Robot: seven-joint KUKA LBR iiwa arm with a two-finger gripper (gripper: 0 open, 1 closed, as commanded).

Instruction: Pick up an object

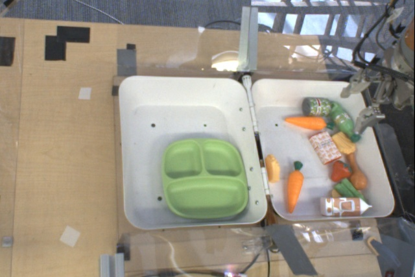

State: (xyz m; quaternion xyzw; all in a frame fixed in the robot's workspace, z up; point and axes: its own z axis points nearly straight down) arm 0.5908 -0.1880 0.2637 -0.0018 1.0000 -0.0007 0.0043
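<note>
Though partly cut off, end effector hovers over toys.

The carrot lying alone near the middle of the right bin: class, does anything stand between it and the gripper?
Yes. The gripper sits at the bin's right rim; the clustered toys, including the red-and-white packet, lie between it and the carrot.

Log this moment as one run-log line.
gripper: over right bin top-right edge, nothing seen held | nearest: green bottle | left bin: green divided plate | pick: not yet done
</note>
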